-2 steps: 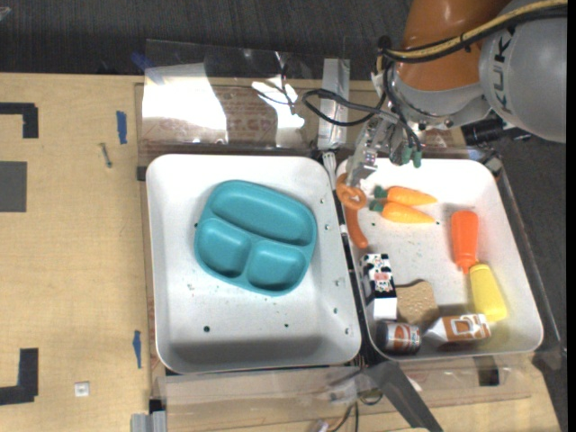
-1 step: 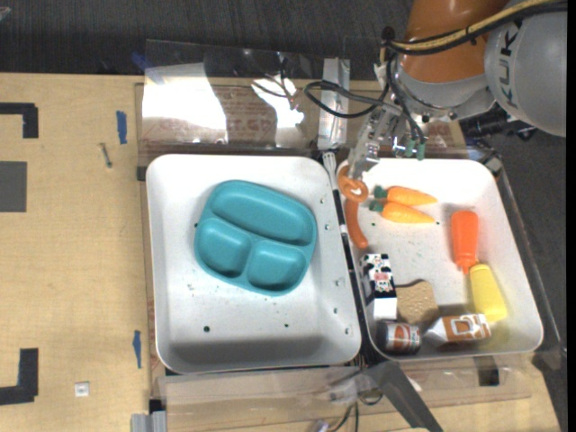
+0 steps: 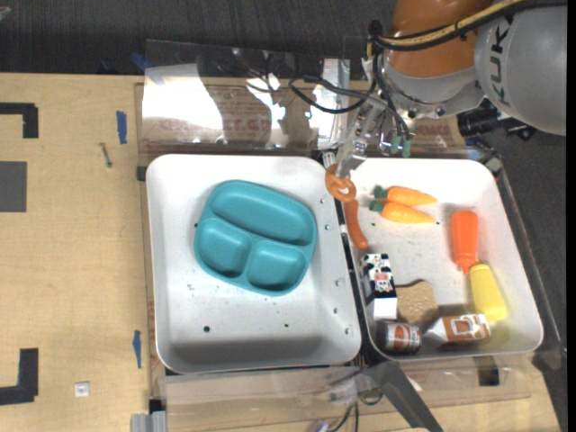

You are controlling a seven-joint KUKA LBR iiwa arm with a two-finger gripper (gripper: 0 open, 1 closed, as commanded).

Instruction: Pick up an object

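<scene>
A teal divided plate (image 3: 256, 235) lies in the white left bin (image 3: 171, 196). The white right bin (image 3: 513, 232) holds 2 orange carrots (image 3: 407, 203), an orange bottle (image 3: 464, 237), a yellow bottle (image 3: 487, 292) and a black-and-white patterned carton (image 3: 381, 282). A grey arm (image 3: 531, 48) has an orange band (image 3: 441, 3).

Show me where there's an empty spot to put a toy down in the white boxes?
Left bin: bare floor all around the teal divided plate, widest below it. Right bin: one open patch mid-floor, between the carrots, the orange bottle and the milk carton. Its bottom edge is crowded with small toys, and the gripper hangs over its top left corner.
</scene>
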